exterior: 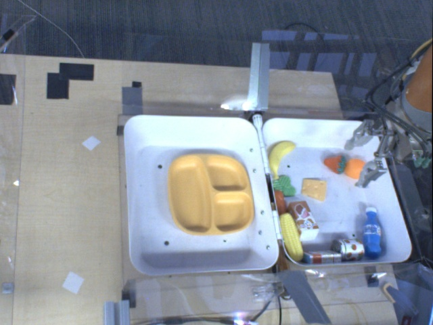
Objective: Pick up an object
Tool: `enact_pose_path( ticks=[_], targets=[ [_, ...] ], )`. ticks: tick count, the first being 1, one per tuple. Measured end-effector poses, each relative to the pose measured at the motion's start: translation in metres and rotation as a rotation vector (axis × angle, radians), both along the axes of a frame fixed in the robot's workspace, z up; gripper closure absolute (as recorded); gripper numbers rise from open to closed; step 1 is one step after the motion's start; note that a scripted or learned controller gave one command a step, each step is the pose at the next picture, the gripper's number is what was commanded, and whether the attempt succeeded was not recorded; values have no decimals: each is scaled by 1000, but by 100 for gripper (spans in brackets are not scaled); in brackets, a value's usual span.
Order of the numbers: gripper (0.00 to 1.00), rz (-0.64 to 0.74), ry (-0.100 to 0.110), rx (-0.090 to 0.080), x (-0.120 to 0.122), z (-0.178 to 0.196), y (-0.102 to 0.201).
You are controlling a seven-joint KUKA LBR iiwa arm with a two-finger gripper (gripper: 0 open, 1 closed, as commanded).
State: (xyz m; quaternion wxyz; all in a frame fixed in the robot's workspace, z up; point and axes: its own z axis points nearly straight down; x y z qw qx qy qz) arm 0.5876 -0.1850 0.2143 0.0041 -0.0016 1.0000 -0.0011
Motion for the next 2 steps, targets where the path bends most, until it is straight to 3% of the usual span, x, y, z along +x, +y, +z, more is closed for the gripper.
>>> enact_pose_path(
  ticks=[1, 2],
  targets=[
    [0, -44, 3, 3, 21, -52, -17],
    [0, -553, 0, 6, 65, -113, -19]
  ],
)
